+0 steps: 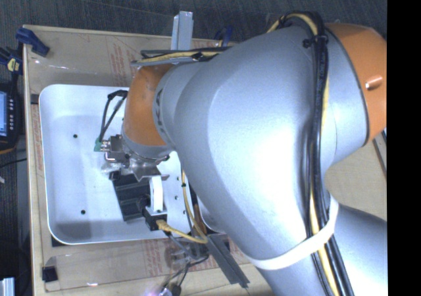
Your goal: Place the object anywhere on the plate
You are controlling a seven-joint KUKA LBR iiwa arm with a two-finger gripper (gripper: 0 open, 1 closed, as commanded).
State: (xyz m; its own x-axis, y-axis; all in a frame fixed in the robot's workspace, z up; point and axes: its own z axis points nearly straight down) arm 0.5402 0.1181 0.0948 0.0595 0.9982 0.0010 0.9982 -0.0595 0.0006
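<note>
Grey metal at the wrist, and below it the tool (125, 168) hangs over the left bin (66, 176). Clenched or released, we cannot tell from up here. Around it we see bare white floor. The arm (263, 143) covers everything beyond, so where the object lies is hidden from us. Our call: find object and plate before committing to any descent.

Even, cool overhead light, moderately bright. White bin (62, 130) floor nearly blown out; soft grey shadow pooled along its lower wall and beneath the wrist. Broad dull sheen on the arm (263, 156) shell (no hard hotspot). Arm looms near lens, slightly soft; dark surround grainy
</note>
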